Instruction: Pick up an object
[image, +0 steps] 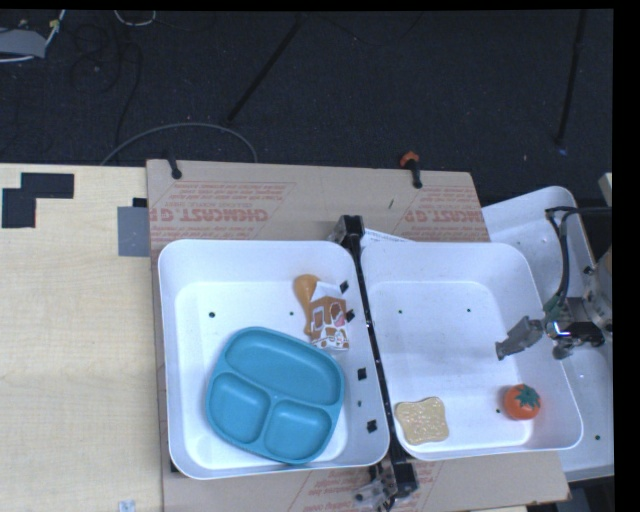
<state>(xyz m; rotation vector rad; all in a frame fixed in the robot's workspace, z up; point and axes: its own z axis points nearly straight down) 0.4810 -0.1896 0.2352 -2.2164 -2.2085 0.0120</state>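
My tool (522, 338) hangs over the right side of the right bin (450, 270), reaching in from the right; whether it is spread or pressed together I cannot tell, and nothing shows pinched in it. Below it, near that bin's front right corner, sits an orange tomato-like toy (521, 401); a slice of toast (422, 420) lies at the front left. In the left bin (200, 265) a blue divided plate (275, 394) rests, with a small printed packet (327, 324) and a tan piece (305, 290) behind it.
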